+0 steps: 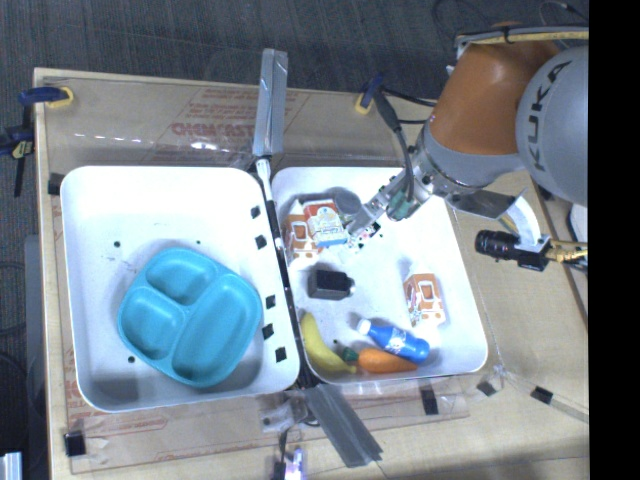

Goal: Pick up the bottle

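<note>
Well below the gripper (362,230) and slightly right of it, the bottle (393,340) lies ungrasped beside the carrot (383,362). Gripper grasp state cannot be determined; it hangs just beside a small carton (318,224). Approach, grasp and lift all remain outstanding.

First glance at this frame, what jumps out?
The turquoise divided plate sitting alone in the left bin. Then the grey arm with its orange band, reaching from the right with its gripper low over a small carton at the right bin's far-left corner. The blue bottle lies near the front wall, beside a carrot and banana.
</note>
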`<state>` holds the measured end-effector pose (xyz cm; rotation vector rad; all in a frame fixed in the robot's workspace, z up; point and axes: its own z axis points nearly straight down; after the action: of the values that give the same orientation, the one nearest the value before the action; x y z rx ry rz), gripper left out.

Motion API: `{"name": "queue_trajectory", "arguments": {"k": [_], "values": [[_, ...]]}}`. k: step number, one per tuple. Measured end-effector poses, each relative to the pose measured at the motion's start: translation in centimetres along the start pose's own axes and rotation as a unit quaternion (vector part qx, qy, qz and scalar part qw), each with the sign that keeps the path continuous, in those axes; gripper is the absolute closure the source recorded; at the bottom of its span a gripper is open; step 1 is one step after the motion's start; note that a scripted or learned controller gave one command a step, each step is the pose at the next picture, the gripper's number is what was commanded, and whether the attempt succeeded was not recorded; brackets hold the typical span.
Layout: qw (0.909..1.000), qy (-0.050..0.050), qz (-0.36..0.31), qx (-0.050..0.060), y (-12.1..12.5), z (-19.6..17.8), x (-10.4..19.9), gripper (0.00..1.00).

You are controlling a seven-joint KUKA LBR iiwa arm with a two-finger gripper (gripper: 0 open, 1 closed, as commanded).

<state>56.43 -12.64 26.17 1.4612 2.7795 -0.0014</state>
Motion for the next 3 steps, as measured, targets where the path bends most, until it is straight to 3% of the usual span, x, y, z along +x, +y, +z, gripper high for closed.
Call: {"name": "queue_trajectory", "arguments": {"k": [1,2,3], "values": [[1.0000,-0.001,-0.003,0.000,0.1,-1.0,0.0,1.00],[1.0000,-0.001,-0.003,0.000,0.1,-1.0,0.0,0.00],[0.9959,0.002,-0.090,0.001,-4.4,10.9,-1.4,0.00]]}}
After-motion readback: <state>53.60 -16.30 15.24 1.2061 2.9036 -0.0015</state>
